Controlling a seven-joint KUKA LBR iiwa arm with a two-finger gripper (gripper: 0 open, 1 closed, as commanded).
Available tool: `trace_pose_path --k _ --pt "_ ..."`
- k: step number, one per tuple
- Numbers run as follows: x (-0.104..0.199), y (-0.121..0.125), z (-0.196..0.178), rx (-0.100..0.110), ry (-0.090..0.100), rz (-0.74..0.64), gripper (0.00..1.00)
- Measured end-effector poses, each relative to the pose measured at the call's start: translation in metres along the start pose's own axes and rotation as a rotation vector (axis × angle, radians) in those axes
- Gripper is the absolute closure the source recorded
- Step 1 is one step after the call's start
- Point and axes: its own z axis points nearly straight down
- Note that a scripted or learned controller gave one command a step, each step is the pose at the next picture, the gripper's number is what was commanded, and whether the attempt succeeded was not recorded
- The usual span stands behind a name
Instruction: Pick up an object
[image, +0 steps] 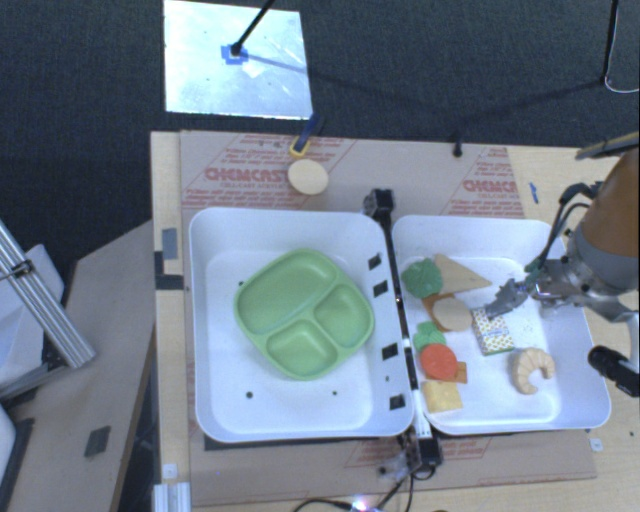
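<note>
Two white bins (300, 225) sit on a cardboard-covered bench (420, 165).

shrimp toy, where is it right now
In the camera view the shrimp lies in the right bin, toward its near right corner, just right of the small patterned packet.

Grey KUKA arm (608, 235) reaching in from the right, orange band sitting above the wrist, forearm angling down-left. Tool (503, 298) pointing left and downward, hanging low; finger spacing unclear from this angle.
</note>
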Motion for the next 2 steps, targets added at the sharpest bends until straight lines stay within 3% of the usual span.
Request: trace_pose_path --k 1,2 --pt "0.003 -0.001 0.063 0.004 0.001 0.002 0.00" --pt "0.000 0.001 0.109 -0.007 -0.007 0.004 0.00"
